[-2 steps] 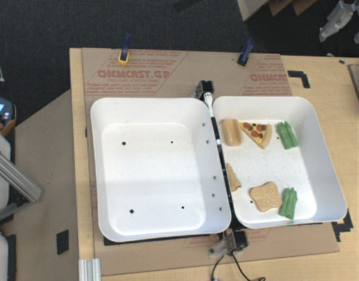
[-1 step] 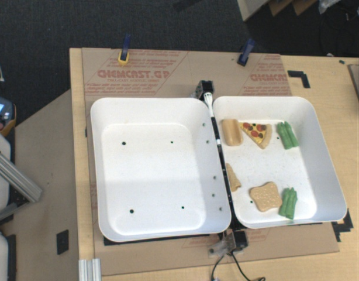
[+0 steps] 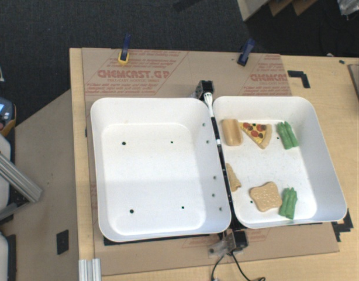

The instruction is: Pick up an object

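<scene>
The right bin (image 3: pixel 320 157) holds several toy foods. A tan bread roll (image 3: pixel 230 132) lies at its upper left, with a pizza slice (image 3: pixel 256 133) beside it and a green bean bundle (image 3: pixel 287 135) further right. A slice of toast (image 3: pixel 265 196) rests near the front, next to a second green bundle (image 3: pixel 289 203). A small tan piece (image 3: pixel 232 177) leans against the bin's left wall.
The left bin (image 3: pixel 109 157) sits beside the right one on a cardboard sheet (image 3: pixel 168 69). Two clamps, yellow-blue (image 3: pixel 125 51) and blue (image 3: pixel 246 52), grip the sheet's far edge. A black connector and cable (image 3: pixel 232 244) lie at the front between the bins.
</scene>
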